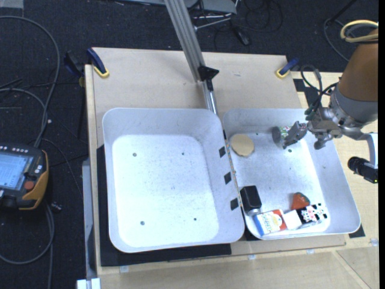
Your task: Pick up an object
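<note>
Now hand [287, 136] over right bin [337, 179] mid, grip state unclear; objs near front rim.

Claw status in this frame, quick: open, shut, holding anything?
Claw: over the right bin, near its far side; whether open or shut cannot be told, and nothing is seen held in it.

Even overhead light is washing both white bins [162, 125] bright, shadows are staying faint, the dark floor is swallowing detail, and everything is looking slightly soft and grainy.
</note>
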`<move>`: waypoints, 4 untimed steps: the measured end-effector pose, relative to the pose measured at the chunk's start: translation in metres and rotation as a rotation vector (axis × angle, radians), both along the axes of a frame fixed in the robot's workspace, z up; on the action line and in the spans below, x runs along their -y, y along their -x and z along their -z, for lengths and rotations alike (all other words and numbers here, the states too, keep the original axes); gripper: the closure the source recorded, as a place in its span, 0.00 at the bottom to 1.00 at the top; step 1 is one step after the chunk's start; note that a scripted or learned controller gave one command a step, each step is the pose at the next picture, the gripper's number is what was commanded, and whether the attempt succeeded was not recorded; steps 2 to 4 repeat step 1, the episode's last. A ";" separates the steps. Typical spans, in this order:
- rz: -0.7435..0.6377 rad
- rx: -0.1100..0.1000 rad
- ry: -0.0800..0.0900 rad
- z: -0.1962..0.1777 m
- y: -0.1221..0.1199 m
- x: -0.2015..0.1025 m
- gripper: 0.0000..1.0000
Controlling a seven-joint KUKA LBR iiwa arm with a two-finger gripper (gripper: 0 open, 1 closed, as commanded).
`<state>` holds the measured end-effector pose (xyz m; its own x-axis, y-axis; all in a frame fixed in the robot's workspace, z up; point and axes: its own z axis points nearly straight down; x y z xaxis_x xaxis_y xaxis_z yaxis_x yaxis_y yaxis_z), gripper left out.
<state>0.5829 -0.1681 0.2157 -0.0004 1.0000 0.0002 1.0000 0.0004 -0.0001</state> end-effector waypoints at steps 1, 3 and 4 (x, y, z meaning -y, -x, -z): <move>0.000 0.003 0.002 -0.031 -0.046 0.030 0.00; 0.000 0.003 0.002 -0.031 -0.046 0.030 0.00; 0.000 0.003 0.002 -0.031 -0.046 0.030 0.00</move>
